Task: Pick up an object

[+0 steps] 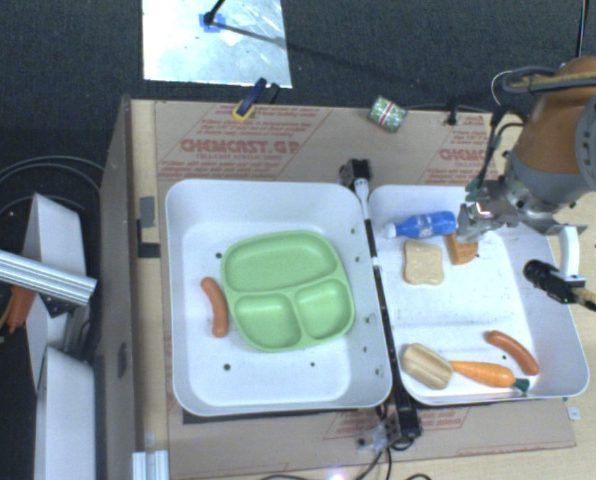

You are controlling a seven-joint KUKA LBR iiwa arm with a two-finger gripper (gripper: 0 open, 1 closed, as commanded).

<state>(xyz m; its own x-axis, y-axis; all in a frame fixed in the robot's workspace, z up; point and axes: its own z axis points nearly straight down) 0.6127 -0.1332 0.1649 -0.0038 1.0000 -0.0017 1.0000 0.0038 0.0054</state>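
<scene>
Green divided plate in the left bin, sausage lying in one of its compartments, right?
Not quite. The green divided plate is in the left bin, but the sausage lies on the bin floor beside the plate's left edge, not in a compartment. The camera view shows it.

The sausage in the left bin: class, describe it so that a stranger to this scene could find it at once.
Start at the left bin, which holds a green divided plate. Just left of that plate, on the white floor of the bin, lies the sausage, small, reddish-brown and slightly curved. It lies alone there; the other sausage sits in the right bin near a carrot.
</scene>
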